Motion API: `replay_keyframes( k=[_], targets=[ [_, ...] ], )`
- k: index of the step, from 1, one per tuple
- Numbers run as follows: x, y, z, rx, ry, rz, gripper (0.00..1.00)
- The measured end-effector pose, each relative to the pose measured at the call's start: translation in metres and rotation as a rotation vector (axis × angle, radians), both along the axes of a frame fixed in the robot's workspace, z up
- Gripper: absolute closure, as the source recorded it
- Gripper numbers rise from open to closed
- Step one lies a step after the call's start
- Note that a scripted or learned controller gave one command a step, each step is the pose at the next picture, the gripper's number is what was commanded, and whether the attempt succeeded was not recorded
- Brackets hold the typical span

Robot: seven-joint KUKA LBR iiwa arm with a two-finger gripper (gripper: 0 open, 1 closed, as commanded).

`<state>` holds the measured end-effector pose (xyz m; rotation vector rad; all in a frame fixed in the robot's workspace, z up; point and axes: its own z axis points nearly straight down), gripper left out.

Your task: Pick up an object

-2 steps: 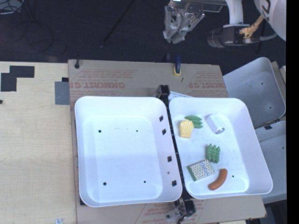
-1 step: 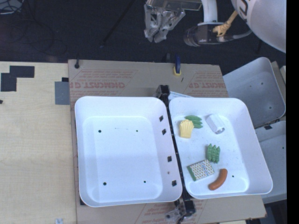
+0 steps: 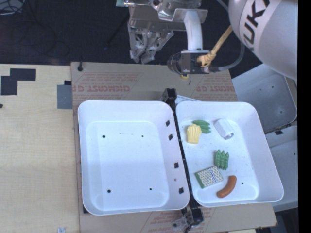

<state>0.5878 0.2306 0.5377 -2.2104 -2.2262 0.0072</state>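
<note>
Toys lie close together in the white plastic bin point(image 3: 252, 115) at lower right, so the metal hand point(image 3: 146, 50) at top middle, holding nothing, fingers close together, could bump the small yellow toy point(image 3: 193, 134) away.

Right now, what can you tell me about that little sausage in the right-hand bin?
The sausage is a small orange-brown toy, smooth and rounded at both ends, plastic by its look, slightly curved. It lies flat on the floor of the right bin, near the front corner, slanting up to the right. A green-edged patterned card lies just to its left, close by or barely touching; I cannot tell which. Nothing grips it.
</note>
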Motion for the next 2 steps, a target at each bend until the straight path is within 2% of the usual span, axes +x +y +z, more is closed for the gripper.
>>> replay_keyframes(
  k=[1,2],
  targets=[
    [0.058,0.0141,-0.0012,-0.001,-0.005,-0.003,1.0],
    [0.0553,0.0147,-0.001,-0.002,-0.001,0.001,1.0]
  ],
)
